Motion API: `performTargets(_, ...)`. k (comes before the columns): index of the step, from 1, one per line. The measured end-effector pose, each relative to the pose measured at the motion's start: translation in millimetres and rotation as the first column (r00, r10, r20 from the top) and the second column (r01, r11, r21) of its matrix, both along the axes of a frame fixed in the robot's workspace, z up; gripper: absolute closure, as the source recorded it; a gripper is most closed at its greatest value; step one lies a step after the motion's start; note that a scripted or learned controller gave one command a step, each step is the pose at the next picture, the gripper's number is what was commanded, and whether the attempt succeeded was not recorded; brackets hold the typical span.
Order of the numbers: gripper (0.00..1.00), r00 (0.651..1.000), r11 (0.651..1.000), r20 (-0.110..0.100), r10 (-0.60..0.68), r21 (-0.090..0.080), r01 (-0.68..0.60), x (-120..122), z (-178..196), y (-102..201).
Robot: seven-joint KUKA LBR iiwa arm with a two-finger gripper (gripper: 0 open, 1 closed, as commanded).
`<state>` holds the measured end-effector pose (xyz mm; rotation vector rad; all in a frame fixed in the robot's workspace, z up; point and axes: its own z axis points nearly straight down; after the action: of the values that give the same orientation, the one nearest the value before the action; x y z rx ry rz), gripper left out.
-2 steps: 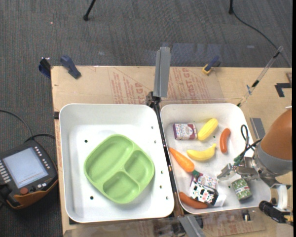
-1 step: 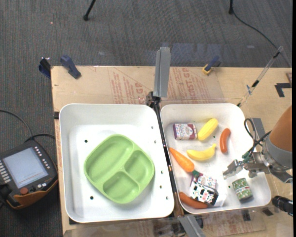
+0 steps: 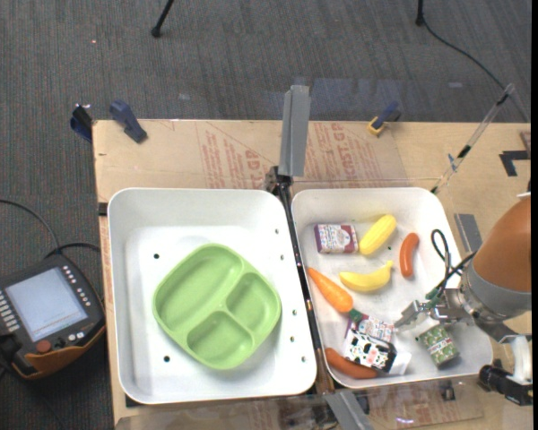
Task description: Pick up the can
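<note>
The can (image 3: pixel 438 344), small with a green and white patterned label, lies in the front right corner of the right bin (image 3: pixel 430 200). My gripper (image 3: pixel 429 313) hangs low just above and slightly left of the can, at the end of the grey arm with the orange band (image 3: pixel 520 245). Its fingers look spread open, with nothing between them. The can sits just in front of them and is not held.
The right bin also holds a black and white carton (image 3: pixel 370 344), two carrots (image 3: pixel 330 289) (image 3: pixel 348 364), two yellow bananas (image 3: pixel 368 279) (image 3: pixel 377 234), a red sausage (image 3: pixel 408 253) and a purple box (image 3: pixel 335 237). A green divided plate (image 3: pixel 217 305) lies in the left bin (image 3: pixel 130 231).
</note>
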<state>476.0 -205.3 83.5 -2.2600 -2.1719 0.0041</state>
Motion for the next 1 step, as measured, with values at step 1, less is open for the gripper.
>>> performTargets(1,1.0,1.0,1.0,-0.006,-0.001,0.003,0.001,-0.1,6.1,0.5)
